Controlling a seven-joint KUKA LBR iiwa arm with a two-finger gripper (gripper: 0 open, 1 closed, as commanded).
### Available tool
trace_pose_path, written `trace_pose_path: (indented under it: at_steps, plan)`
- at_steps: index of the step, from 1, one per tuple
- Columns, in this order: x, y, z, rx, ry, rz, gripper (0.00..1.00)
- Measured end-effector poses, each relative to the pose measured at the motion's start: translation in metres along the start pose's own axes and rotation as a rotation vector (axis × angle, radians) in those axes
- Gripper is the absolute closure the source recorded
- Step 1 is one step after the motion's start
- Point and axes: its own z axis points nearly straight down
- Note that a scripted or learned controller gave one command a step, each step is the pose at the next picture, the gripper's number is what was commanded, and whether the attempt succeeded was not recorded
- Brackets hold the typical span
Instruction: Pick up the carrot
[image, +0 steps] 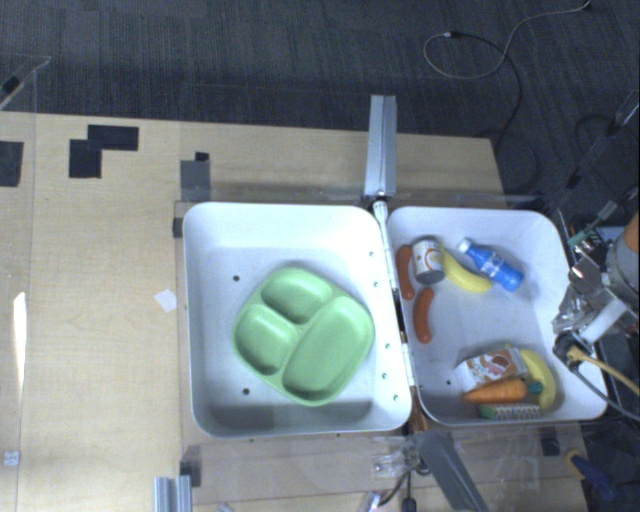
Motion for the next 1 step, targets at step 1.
trace_pose_path:
  at_steps: [1]
  plan:
    - [0.0729, -0.0072, 0.0165, 0.001, -0.001, 0.280, 1.00]
